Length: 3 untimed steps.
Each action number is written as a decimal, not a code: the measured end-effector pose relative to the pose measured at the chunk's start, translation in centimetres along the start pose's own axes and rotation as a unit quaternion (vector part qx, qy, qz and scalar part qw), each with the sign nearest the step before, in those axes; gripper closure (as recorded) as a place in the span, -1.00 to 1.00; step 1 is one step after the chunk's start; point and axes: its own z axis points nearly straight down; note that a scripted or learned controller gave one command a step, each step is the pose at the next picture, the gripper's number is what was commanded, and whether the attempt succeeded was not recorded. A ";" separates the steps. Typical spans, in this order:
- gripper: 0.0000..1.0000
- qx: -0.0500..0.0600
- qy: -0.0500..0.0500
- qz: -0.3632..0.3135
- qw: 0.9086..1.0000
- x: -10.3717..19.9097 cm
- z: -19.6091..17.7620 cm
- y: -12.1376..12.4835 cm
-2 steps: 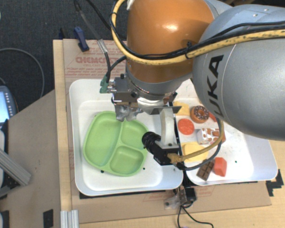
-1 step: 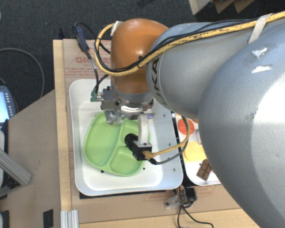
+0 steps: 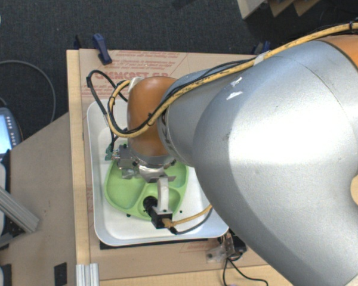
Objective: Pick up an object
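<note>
A light green divided plate [image 3: 120, 189] lies in the white bin [image 3: 107, 234] on the left of the bench. The arm reaches down over this bin, and its orange band and wrist cover the middle of the plate. My gripper [image 3: 137, 173] sits under the wrist, right above the plate. The wrist hides its fingertips.
The big grey arm body covers the right half of the view, including the second bin. A blue clamp [image 3: 101, 47] sits at the bench's far left corner. Black and yellow cables [image 3: 110, 109] loop above the bin's far side. A cardboard base [image 3: 82, 159] surrounds the bin.
</note>
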 end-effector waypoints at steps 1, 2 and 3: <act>1.00 -0.008 0.003 -0.001 1.000 0.1 -18.2 1.6; 1.00 -0.008 0.003 -0.001 1.000 0.0 -31.8 2.9; 1.00 0.010 -0.004 0.000 1.000 -0.1 -15.6 2.6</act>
